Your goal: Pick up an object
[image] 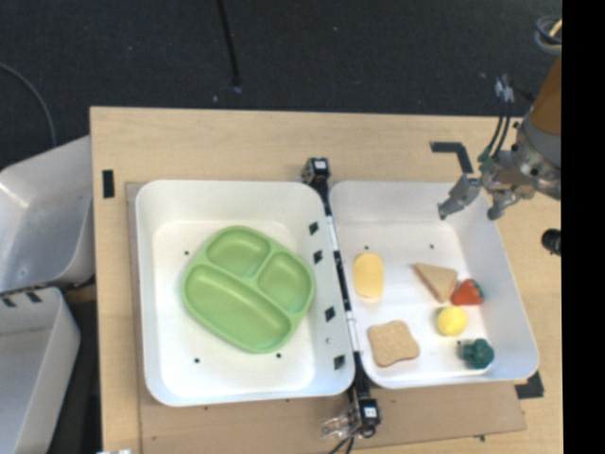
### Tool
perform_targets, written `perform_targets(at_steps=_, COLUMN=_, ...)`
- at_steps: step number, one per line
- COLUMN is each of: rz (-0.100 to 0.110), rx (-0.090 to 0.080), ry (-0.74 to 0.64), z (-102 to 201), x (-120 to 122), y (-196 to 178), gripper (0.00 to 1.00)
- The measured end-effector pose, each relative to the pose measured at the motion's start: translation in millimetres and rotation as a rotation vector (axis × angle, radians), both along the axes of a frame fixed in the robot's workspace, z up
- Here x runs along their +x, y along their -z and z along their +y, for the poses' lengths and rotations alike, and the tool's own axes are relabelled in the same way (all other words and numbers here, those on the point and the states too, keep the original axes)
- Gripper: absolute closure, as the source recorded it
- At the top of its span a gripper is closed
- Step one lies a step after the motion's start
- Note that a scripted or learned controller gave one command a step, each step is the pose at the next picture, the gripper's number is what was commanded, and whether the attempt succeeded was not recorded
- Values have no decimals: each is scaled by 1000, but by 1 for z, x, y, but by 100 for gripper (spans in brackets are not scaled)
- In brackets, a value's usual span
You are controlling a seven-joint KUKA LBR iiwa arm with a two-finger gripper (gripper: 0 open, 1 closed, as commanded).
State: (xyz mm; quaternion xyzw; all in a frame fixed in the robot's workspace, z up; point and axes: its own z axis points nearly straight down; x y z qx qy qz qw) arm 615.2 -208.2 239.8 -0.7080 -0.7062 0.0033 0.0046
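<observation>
Camera view | tool (478, 203) fingers spread wide; nothing between them | above right bin (510, 282) far edge

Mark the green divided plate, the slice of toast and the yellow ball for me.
green divided plate (248, 289): camera view, on the ridge between its compartments.
slice of toast (392, 342): camera view, middle of its top face.
yellow ball (452, 322): camera view, its centre.

grey arm (539, 149), orange band (548, 93); metallic hand (477, 200)
</observation>
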Motion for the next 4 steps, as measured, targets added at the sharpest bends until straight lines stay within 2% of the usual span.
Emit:
perform_targets(at_steps=1, rz=-13, rx=-2, ry=-3, z=0, x=3, y=-8, gripper=0)
perform_targets(at_steps=4, rz=-9, rx=-4, ry=-6, z=6, x=12, y=141, gripper=0)
